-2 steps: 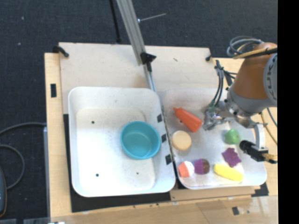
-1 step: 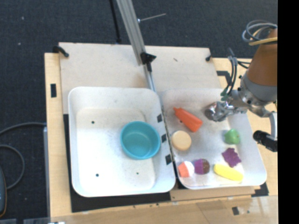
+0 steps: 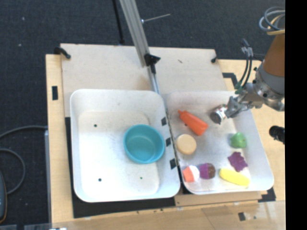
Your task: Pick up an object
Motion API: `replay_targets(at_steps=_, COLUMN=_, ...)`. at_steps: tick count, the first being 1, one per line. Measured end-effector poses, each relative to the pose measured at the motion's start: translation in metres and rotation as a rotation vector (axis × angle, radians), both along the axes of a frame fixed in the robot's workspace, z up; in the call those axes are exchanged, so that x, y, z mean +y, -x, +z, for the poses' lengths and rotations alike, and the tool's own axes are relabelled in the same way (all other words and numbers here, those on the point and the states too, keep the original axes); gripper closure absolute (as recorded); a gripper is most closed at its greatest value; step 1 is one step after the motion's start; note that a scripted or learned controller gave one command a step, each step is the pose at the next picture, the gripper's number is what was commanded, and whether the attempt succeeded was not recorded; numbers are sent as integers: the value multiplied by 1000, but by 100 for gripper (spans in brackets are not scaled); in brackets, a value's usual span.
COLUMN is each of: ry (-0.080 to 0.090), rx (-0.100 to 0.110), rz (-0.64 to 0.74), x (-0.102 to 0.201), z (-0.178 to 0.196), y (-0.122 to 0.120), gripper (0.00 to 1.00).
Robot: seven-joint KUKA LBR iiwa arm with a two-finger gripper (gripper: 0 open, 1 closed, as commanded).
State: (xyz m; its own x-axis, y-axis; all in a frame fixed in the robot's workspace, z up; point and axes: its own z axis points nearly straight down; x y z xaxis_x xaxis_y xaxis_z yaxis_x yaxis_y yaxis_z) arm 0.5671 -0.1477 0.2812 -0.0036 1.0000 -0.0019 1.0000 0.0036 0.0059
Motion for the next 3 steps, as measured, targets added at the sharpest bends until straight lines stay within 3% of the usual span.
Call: replay_targets(at_steps=3, ry=-4, rx=5, rz=5, x=175, z=-28, y=4, gripper=100)
